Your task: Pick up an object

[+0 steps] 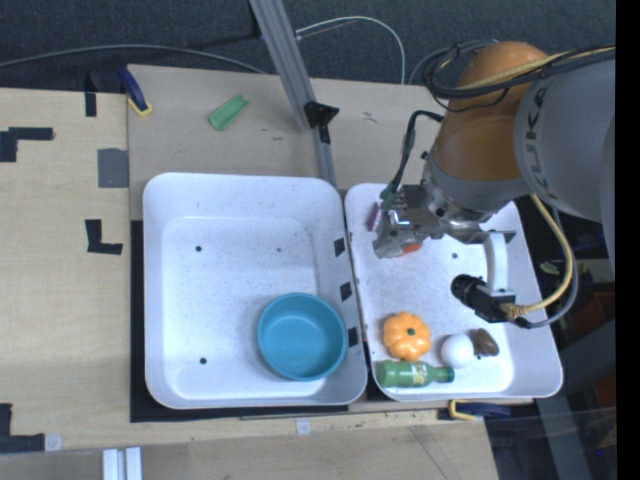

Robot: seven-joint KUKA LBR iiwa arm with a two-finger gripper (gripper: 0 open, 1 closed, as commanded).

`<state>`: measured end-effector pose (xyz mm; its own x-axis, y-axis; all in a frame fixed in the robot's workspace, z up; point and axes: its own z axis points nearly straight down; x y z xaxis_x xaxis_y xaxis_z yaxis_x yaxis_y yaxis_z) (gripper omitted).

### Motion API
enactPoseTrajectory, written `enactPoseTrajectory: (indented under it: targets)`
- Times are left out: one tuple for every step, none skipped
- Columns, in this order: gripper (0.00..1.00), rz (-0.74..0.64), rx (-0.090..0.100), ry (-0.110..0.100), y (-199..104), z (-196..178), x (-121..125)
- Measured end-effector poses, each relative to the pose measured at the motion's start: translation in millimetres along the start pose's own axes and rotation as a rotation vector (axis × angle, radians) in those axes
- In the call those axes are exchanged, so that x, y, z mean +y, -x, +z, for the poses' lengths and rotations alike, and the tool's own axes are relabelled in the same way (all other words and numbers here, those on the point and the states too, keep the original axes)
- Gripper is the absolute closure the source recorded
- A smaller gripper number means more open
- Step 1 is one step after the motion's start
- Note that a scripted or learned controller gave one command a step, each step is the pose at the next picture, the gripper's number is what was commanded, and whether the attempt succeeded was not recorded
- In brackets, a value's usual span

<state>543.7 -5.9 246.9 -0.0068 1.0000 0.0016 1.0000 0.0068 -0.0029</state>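
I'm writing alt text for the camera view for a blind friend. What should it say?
A grey and orange robot arm reaches over the right bin, which holds a small orange pumpkin, a green bottle, a white ball and a small brown object. The left bin holds a blue bowl.

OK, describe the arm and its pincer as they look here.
The arm is bulky grey with an orange band above the wrist and partial dark lettering on its side. Black cables loop over the band and run down beside the wrist. The pincer is small, metallic grey with reddish bits.

Even, bright overhead light, soft shadows, slightly grainy picture
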Motion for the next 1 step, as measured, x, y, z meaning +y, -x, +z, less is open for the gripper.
enactPoseTrajectory:
  targets:
    - [1.0,-0.001,0.0,0.0,-58.6,6.6,-9.8]
